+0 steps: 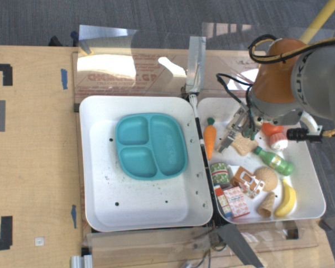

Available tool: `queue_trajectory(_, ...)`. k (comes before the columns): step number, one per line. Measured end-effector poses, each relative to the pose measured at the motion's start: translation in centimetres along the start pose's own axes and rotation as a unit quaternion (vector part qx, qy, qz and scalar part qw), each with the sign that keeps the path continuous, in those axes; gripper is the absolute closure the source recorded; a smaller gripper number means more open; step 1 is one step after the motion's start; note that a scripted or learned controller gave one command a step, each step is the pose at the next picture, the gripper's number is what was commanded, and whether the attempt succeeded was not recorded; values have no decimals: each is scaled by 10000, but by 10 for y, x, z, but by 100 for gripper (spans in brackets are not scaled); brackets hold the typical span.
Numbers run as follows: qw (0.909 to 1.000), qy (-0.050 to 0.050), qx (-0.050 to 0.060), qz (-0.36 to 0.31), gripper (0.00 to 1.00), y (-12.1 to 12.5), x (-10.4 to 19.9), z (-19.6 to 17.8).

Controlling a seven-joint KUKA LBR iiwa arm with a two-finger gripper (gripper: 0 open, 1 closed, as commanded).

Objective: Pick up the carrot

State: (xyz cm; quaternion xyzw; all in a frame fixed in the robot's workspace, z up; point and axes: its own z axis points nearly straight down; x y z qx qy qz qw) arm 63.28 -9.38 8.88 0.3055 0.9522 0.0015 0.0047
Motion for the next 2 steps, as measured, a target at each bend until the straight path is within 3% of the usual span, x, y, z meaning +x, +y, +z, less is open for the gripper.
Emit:
queue_trajectory(1,10000,-53,-23,-13,100,2,-3,-14)
queue_trajectory(2,9986,13,-5,528,100,21,96,-101)
